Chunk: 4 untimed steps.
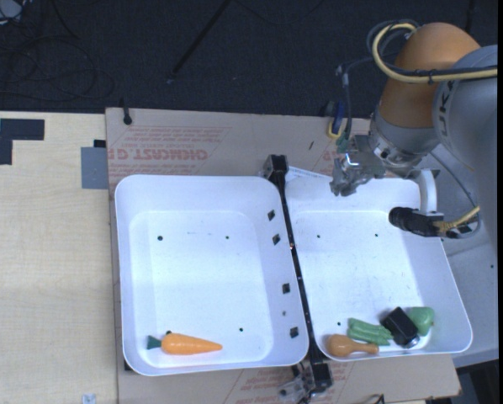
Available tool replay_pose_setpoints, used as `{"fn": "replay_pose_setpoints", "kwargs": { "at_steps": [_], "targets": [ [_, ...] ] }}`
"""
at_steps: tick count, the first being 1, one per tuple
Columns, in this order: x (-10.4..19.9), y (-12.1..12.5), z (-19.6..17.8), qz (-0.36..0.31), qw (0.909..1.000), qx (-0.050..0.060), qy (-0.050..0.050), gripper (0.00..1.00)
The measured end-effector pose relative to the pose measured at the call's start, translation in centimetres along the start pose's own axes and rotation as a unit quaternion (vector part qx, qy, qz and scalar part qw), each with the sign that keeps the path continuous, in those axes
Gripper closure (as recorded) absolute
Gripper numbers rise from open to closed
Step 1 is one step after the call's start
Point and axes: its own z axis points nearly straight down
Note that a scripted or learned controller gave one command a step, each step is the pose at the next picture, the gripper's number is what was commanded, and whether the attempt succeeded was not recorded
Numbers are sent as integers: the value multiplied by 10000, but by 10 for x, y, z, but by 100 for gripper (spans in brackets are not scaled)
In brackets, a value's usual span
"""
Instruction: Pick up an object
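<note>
Two shallow white bins sit side by side on a sheet of brown cardboard (193, 141) printed with reversed red lettering; a black divider strip (287, 259) runs between them and serves as the reference landmark here. The left bin (142, 200) lies just to the left of the divider; the right bin (441, 268) lies just to its right. The grey arm (466, 99), with its orange band and looped yellow cable, stands over the far right of the scene, well to the right of the divider's far end. Its gripper (346, 182) hangs above the far rim of the right bin, near the divider's far end; nothing is seen between its fingers, and whether they are apart or together cannot be told.

Objects, in descending size. An orange toy carrot (191, 343) with a dark green stem end lies on its side in the near part of the left bin, well to the left of the divider, its tip pointing toward it. In the near right corner of the right bin, a cluster: a green pea-pod shape (367, 331), a brownish-orange pear-like piece (348, 347) just beside it and nearest the divider, a small black block (400, 325), tilted, and a green rounded piece (422, 316) touching the block, farthest from the divider.
</note>
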Motion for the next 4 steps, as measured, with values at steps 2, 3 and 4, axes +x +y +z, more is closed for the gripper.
{"fn": "replay_pose_setpoints", "kwargs": {
  "at_steps": [2,3,4],
  "targets": [
    [6,-26,-95,35,10000,72,-4,100],
    [-22,-7,-58,29,10000,71,-6,100],
    [-44,-2,-50,28,10000,58,-7,100]
  ]
}}
